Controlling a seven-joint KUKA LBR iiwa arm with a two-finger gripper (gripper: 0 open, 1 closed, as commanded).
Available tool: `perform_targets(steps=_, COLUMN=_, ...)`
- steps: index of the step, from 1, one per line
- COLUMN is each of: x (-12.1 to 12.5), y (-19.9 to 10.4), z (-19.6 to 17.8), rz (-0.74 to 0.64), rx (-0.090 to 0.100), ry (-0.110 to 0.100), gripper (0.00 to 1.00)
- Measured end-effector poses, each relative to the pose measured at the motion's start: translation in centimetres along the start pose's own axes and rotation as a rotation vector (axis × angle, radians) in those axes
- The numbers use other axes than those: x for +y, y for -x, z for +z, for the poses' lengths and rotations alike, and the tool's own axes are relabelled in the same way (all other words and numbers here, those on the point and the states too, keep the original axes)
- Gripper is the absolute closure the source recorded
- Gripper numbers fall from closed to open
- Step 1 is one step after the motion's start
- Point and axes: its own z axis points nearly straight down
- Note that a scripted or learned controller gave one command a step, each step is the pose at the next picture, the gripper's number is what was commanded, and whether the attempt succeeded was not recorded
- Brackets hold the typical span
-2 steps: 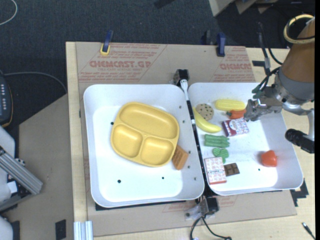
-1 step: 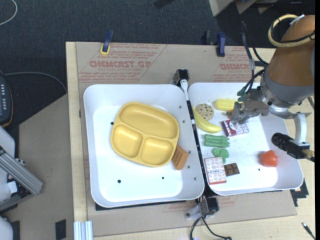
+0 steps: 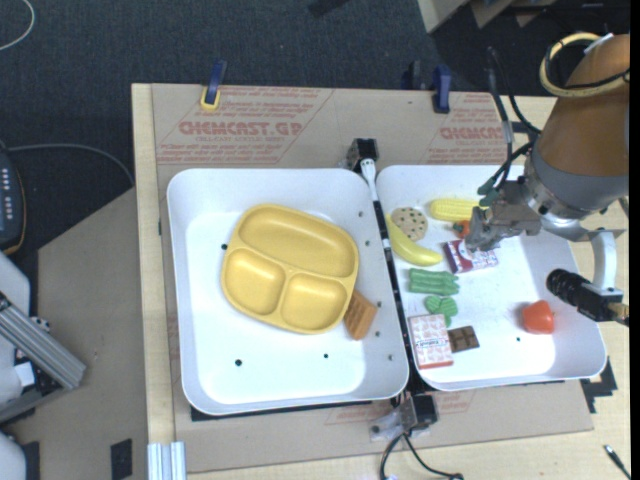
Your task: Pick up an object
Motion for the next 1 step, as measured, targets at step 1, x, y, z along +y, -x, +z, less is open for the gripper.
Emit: perform_targets(steps=1, x=-0.18, y=0.89, z=0.0, rz=0.001, rx=0.0, ry=0.0, gripper=1.0)
